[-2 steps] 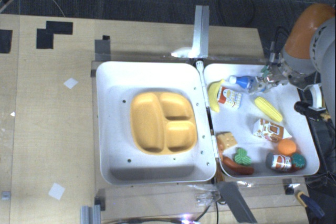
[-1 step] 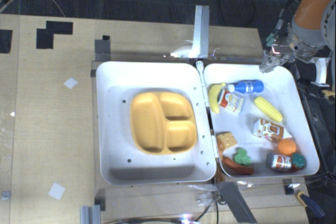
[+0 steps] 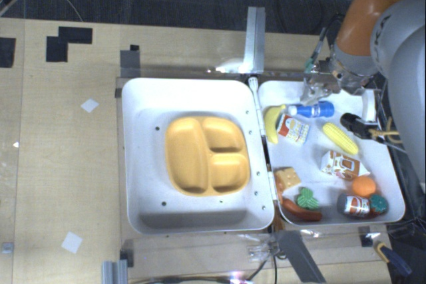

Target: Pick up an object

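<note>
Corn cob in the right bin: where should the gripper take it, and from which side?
Take the corn cob at its middle, coming straight down from above and closing across its narrow width. It lies flat in the right bin, slanted, long and thin, with bare floor along its lower left flank.

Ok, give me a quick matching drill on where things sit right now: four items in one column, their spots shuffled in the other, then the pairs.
Things:
1. yellow divided plate
2. blue bottle
3. corn cob
4. orange

Places:
A. right bin, near end, next to the can
B. right bin, far end, beside the banana
C. middle of the left bin
D. right bin, midway along, towards its right wall

Pairs: 1-C, 2-B, 3-D, 4-A.
</note>
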